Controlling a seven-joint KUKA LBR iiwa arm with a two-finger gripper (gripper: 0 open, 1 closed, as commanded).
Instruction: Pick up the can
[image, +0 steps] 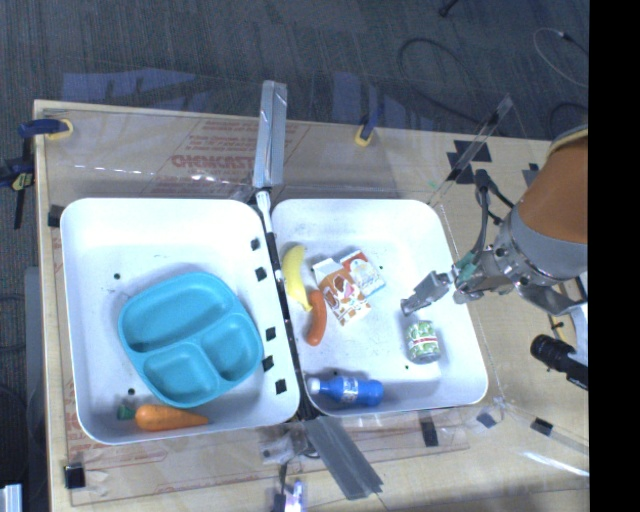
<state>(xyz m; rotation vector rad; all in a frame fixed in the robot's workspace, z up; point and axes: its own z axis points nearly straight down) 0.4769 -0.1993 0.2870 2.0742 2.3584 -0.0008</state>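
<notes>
The can (423, 341) is small, with a green and white label, and sits near the right side of the right bin (400, 222). My gripper (421, 294) reaches in from the right and hovers just above and slightly left of the can, apart from it. Nothing shows in the gripper. The grey arm with its orange band (560, 200) stands over the bin's right rim.
The right bin also holds a banana (293, 276), a reddish sausage (316, 317), a snack packet (347, 286) and a blue bottle (346, 390) at the front. In the left bin (90, 230) are a blue divided plate (190, 338) and a carrot (170, 418).
</notes>
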